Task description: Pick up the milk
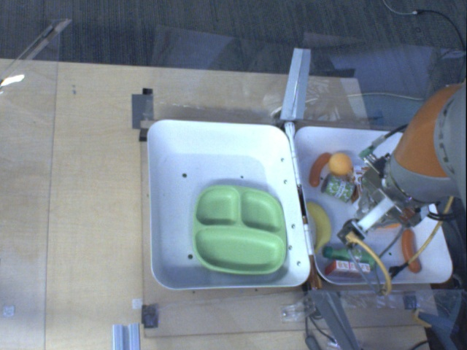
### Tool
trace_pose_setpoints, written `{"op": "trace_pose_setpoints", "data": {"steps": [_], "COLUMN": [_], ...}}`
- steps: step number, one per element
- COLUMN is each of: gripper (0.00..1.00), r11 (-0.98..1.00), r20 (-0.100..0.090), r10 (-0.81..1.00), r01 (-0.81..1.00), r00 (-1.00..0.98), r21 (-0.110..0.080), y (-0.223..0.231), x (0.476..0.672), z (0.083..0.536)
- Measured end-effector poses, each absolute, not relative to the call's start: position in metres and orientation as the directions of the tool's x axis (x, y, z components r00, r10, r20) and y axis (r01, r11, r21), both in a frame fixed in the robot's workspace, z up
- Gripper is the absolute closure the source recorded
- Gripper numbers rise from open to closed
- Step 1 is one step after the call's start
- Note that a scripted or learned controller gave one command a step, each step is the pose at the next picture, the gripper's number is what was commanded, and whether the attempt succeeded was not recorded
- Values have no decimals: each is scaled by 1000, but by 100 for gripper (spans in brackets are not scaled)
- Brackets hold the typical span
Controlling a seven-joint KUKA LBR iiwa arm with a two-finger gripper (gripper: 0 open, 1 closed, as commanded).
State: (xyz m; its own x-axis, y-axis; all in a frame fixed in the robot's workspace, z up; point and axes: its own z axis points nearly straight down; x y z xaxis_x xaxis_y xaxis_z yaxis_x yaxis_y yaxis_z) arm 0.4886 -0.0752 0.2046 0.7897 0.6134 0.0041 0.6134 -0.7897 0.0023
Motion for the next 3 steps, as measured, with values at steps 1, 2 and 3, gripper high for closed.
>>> {"op": "trace_pose_setpoints", "data": {"steps": [1,2,3], "gripper": [100,100,100], "r11": [-925,-920,-901], "r20": [3,4,0], "r10": [379,391,433], "r01": [379,391,433], "r00": [925,920,901], "r21": [-1,1,-1], "y": [-142,-69,-139], "x": [508,532,501], "z": [96,202,123]}}
